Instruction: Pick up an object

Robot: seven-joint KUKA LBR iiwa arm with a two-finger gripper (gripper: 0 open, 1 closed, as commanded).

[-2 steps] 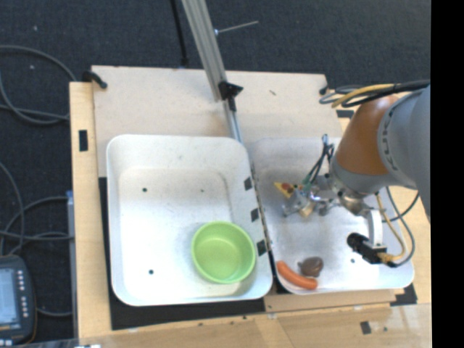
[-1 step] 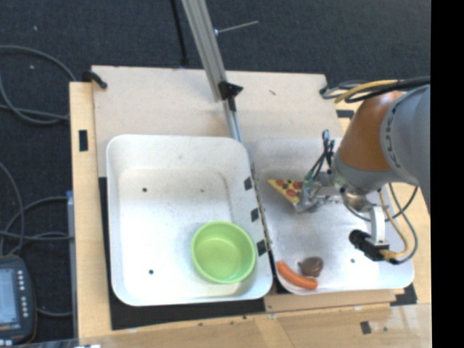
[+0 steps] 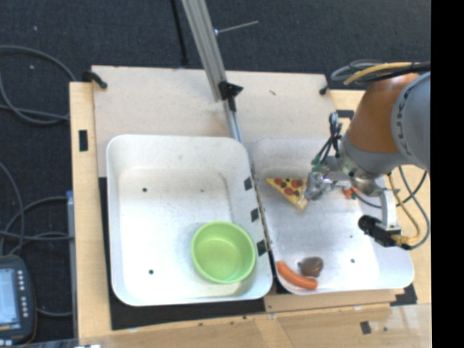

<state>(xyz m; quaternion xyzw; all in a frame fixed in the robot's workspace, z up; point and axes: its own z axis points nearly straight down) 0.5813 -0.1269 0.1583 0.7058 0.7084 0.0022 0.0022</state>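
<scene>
A pizza slice with red toppings lies in the right bin, near its upper left. My gripper is low at the slice's right end, touching or just beside it. Near the bin's front edge lie an orange sausage and a brown lump side by side. A green bowl sits in the left bin at its front right.
A slanted metal pole rises from the bench behind the bins. The arm's grey and orange body covers the right bin's upper right. Cables hang along the right side.
</scene>
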